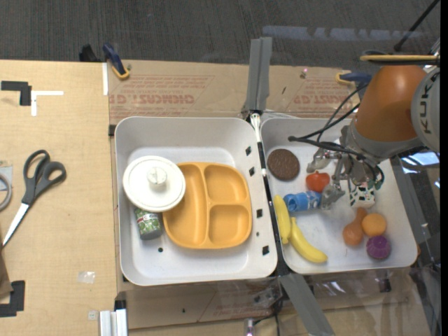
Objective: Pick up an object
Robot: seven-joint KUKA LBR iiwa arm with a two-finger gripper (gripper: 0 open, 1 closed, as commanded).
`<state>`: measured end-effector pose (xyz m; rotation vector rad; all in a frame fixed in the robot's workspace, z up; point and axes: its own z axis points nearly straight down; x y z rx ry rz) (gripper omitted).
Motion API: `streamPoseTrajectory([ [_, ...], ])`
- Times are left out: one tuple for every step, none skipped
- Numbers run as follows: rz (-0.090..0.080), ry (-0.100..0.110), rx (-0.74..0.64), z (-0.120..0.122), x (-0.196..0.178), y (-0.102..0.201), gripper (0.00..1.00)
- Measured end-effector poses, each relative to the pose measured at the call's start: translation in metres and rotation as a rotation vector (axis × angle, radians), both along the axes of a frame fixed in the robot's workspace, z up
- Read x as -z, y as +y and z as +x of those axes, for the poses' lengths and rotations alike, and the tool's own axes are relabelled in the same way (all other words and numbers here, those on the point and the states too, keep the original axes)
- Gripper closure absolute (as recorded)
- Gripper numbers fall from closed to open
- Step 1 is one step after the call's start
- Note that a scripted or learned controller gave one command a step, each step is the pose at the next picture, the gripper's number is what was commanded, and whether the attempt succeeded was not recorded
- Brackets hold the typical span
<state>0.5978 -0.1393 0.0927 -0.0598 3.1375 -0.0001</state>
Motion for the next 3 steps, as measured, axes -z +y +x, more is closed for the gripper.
streamPoseTrajectory([
  [0.0,-0.001,0.11,0.029,0.0,0.038,0.0],
  [0.0,-0.002,0.208,0.037,-0.001,0.035,0.0],
  [0.0,-0.003,0.29,0.051,-0.001,0.046,0.0],
])
